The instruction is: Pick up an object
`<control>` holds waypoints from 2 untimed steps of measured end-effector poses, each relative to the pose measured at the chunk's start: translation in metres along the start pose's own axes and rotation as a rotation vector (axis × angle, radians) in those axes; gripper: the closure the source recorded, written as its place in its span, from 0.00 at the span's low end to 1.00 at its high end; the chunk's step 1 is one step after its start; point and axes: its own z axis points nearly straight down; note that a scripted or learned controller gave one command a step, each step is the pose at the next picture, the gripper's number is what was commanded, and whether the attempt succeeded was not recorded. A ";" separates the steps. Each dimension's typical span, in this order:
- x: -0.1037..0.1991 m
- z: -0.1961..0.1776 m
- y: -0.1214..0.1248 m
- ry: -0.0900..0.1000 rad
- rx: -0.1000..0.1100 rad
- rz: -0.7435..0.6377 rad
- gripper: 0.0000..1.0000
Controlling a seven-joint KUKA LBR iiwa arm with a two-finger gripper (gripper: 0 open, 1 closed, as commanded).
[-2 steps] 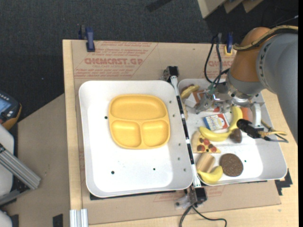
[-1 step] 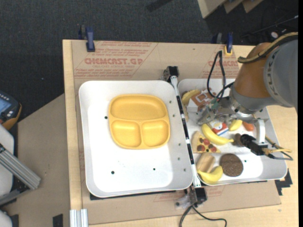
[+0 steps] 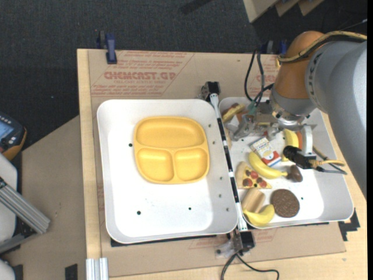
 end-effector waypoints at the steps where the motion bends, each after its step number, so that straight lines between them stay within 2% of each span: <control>1: -0.041 -0.003 -0.023 0.000 -0.031 -0.001 0.00; 2: -0.037 -0.002 0.010 0.003 -0.003 -0.010 0.00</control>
